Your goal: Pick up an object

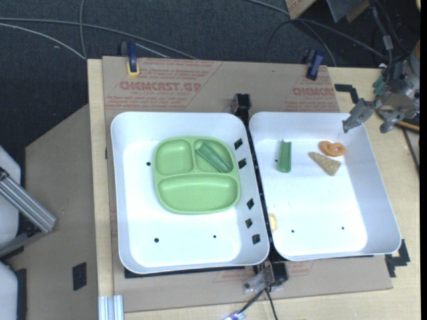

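Grey metal gripper (363,114), thin cables

"CHEMCAST GP" in red, on brown board (167,85) behind bins

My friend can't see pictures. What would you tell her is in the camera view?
A grey robot gripper hovers at the upper right corner of the right shallow white bin, which holds a green stick-shaped piece, an orange ring and a tan wedge. The left shallow white bin holds a light green divided plate with a darker green item in one compartment.

Single fixed camera high above the bench (67,179), slanting down over both white bins (127,199) side by side
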